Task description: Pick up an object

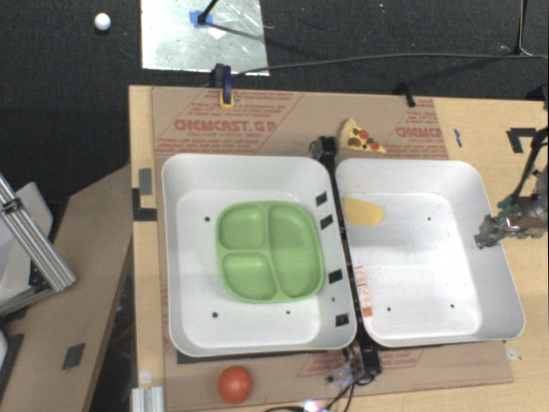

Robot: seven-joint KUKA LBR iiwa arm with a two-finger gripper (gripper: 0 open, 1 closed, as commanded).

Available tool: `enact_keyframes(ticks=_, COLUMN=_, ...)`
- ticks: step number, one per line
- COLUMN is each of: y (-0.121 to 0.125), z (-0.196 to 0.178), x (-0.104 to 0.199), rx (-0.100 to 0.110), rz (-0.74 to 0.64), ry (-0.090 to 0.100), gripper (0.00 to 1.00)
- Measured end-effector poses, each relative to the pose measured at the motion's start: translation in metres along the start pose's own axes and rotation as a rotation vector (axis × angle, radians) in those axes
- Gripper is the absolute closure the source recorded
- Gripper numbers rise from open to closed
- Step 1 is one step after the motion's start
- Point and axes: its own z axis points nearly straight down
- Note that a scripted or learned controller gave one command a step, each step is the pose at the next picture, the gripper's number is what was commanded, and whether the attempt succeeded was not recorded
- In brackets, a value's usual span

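- Step in hand, as I judge it: the approach. Nothing is picked up yet. The gripper [496, 230] sits at the right rim of the right bin [429, 316], and no object is near it.
- Gripper state: too small and blurred at the edge of the view; I cannot tell how it stands, and I see nothing carried in it.
- Task's thing: the likely target is the yellow slice [364, 212], prob. toy cheese. It lies flat in the right bin, upper-left part, near the divider w/ the left bin [184, 256]. It is well apart from the gripper, across the bin.
- Next move, my guess: the arm must travel left across the bin to above the slice, then go down. The slice is thin and flat, so the grasp may slip.
- Count:
  - white bins: 2, side by side.
  - green divided plate [270, 251]: 1, in the left bin, 3 compartments.
  - yellow slice: 1.
  - toy pizza slice [361, 137]: 1, on the table behind the bins, outside them.
  - orange-red ball [234, 384]: 1, on the table in front of the left bin.
  - small white ball [103, 21]: 1, far top-left, on the dark floor.
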Motion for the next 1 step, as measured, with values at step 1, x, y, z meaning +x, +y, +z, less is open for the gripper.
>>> enact_keyframes(ticks=1, y=0.0172, z=-0.0081, x=0.0566, rx=0.002, rz=-0.007, ry=0.003, gripper=1.00)
